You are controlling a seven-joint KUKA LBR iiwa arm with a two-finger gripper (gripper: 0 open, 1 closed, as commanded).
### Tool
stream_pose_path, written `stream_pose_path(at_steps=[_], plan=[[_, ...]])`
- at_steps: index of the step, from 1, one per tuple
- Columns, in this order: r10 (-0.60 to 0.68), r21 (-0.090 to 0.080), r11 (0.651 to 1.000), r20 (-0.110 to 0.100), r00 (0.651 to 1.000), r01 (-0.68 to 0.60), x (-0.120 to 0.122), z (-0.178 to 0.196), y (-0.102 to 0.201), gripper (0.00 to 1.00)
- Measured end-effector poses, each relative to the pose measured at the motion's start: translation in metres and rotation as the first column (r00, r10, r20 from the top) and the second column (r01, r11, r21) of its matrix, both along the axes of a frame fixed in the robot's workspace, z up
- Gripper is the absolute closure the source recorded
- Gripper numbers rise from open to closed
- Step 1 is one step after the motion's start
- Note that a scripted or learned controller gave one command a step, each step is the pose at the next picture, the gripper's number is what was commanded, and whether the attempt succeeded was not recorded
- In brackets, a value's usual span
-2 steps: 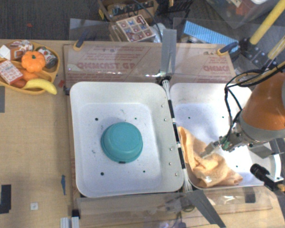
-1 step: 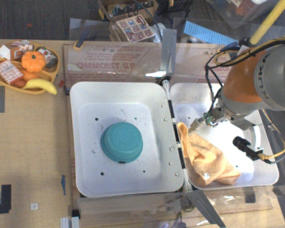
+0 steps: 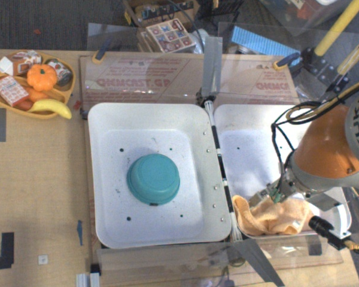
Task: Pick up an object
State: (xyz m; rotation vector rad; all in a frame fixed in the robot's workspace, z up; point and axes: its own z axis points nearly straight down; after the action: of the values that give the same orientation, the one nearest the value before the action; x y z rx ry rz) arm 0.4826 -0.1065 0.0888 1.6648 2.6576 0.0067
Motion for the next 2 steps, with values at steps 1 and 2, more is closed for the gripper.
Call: stream_pose_path(at_steps=[1, 2], plan=[[-0.388, 0.002, 0.922, 0.002, 0.922, 0.388, 0.022, 0.0, -0.001, 0.0], [-0.354, 0.003, 0.935, 0.004, 0.935, 0.354, 0.0, 0.0, 0.002, 0.0]])
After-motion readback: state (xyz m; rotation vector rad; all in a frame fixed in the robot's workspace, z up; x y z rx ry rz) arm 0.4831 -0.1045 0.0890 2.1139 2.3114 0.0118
